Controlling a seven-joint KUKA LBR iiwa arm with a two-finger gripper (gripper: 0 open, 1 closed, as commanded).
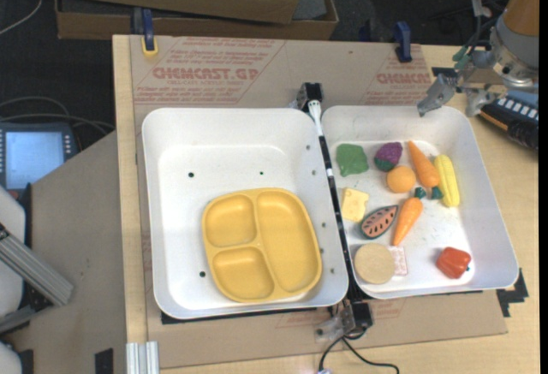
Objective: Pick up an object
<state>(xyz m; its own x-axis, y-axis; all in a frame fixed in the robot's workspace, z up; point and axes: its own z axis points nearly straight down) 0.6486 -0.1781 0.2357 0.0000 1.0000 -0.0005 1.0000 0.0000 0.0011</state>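
Camera view, we see the arm cut off at the right edge, gripper (432, 98) hovering beyond the right bin (488, 192) rim, we cannot tell its state, glossy plastic food inside, ridged corn (447, 180), tapered carrot (406, 220), rounded red pepper (454, 262).

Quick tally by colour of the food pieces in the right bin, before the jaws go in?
Orange: 3 - two carrots, round orange
Yellow: 2 - corn, cheese
Green: 1 - leafy piece
Purple: 1 -
Red: 1 - pepper
Brown: 1 -
Tan: 1 - round piece
Total: 10
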